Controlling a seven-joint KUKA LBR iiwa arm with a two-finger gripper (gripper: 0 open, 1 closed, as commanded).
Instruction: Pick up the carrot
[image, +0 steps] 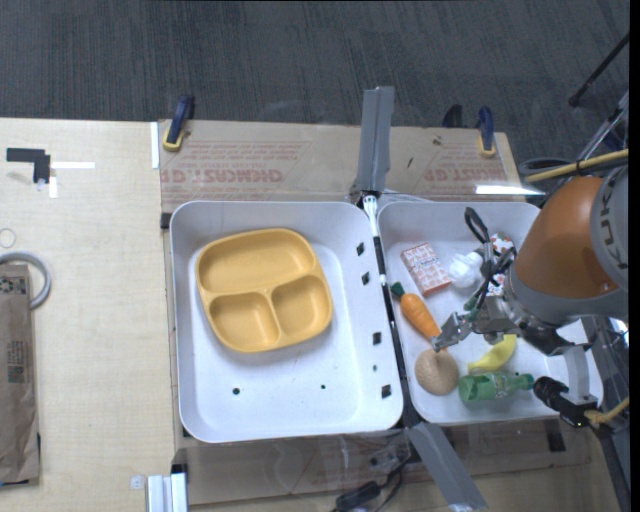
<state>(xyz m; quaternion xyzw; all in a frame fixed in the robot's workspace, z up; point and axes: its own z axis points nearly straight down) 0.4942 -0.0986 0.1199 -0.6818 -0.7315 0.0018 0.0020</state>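
Pale wood bench carries my two white bins, with cardboard and dark carpet beyond. Nearest in the right bin lie one green bottle, one brown ball and one banana; the one carrot sits just behind the ball by the left wall, with one red-patterned card farther back. My gripper hangs just right of the carrot, its jaws I cannot tell how far apart, and the left bin holds one yellow tray.
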